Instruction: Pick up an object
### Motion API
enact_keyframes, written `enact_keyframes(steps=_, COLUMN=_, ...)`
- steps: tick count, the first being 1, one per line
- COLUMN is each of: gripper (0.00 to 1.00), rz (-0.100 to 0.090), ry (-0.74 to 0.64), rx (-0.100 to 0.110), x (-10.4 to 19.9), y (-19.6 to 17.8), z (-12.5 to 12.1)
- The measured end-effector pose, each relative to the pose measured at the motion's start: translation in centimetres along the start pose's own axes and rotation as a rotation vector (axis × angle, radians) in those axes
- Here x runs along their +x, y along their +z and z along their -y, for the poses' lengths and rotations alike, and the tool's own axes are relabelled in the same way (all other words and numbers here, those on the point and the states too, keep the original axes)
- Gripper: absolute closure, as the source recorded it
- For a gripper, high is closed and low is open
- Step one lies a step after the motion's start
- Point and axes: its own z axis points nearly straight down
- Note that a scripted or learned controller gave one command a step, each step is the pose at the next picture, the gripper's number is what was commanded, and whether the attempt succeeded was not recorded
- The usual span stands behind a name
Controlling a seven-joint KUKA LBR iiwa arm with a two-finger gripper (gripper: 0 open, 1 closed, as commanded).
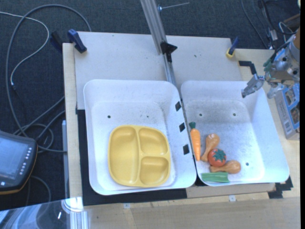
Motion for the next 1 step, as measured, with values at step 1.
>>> enact_keyframes(steps=1, gripper=0.0, rz=0.0, ry=0.0, rx=0.0, x=0.0, y=0.0, z=0.0)
